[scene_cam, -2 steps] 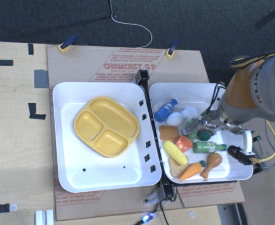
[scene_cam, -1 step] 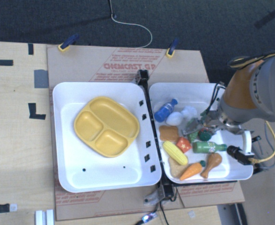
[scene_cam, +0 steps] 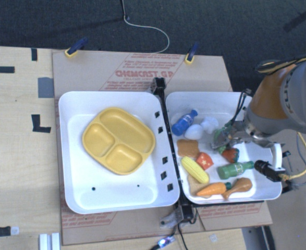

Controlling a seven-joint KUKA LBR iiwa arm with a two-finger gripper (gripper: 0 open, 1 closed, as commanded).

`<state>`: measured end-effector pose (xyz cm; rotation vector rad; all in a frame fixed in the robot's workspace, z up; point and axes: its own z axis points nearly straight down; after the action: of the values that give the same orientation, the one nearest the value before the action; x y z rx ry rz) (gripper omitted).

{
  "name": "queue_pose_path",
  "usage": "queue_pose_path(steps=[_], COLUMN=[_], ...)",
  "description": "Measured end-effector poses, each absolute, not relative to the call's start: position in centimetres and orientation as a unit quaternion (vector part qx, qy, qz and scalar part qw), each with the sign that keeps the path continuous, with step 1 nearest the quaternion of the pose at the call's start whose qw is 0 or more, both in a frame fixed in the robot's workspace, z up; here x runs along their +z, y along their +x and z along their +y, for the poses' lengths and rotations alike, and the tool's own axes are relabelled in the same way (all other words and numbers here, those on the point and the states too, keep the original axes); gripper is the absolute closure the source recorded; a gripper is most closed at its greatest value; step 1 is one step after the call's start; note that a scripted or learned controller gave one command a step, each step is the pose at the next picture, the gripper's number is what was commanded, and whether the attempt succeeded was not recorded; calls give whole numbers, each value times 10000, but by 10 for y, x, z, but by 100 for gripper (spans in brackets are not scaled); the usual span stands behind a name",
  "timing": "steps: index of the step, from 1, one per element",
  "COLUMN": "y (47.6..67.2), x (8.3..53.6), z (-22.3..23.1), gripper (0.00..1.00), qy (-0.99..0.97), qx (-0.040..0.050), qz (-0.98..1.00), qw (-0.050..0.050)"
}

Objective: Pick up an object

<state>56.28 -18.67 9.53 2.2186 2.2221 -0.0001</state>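
Observation:
My gripper (scene_cam: pixel 223 138) is low inside the right bin (scene_cam: pixel 223 99), near its middle right, with the arm and its orange band (scene_cam: pixel 267 95) coming in from the right. It hovers just above a small red toy (scene_cam: pixel 230 154) and to the right of two white pieces (scene_cam: pixel 194 132). Around it lie a blue bottle (scene_cam: pixel 184 123), a brown bread slice (scene_cam: pixel 187 148), a red piece (scene_cam: pixel 204 160), a corn cob (scene_cam: pixel 194 170), a green bottle (scene_cam: pixel 235 169), a carrot (scene_cam: pixel 212 189) and a drumstick (scene_cam: pixel 240 184). I see nothing lifted.
The left bin (scene_cam: pixel 72 139) holds a yellow divided plate (scene_cam: pixel 118 139). A black divider (scene_cam: pixel 166 139) runs between the bins. Both bins sit on a cardboard sheet (scene_cam: pixel 137 69) held by clamps; a cable (scene_cam: pixel 147 30) lies beyond it.

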Motion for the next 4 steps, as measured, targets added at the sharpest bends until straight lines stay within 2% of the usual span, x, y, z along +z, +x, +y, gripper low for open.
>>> queue_pose_path(steps=[1,2,3,4], y=[558,562,562,591], x=[157,200,225,214], z=[-188,-184,-183,-136], gripper=[100,100,100,100], qy=[7068,7064,7065,7050], qx=[7,8,0,-2], qz=[7074,7078,7077,7093], qw=[14,15,1,-8])
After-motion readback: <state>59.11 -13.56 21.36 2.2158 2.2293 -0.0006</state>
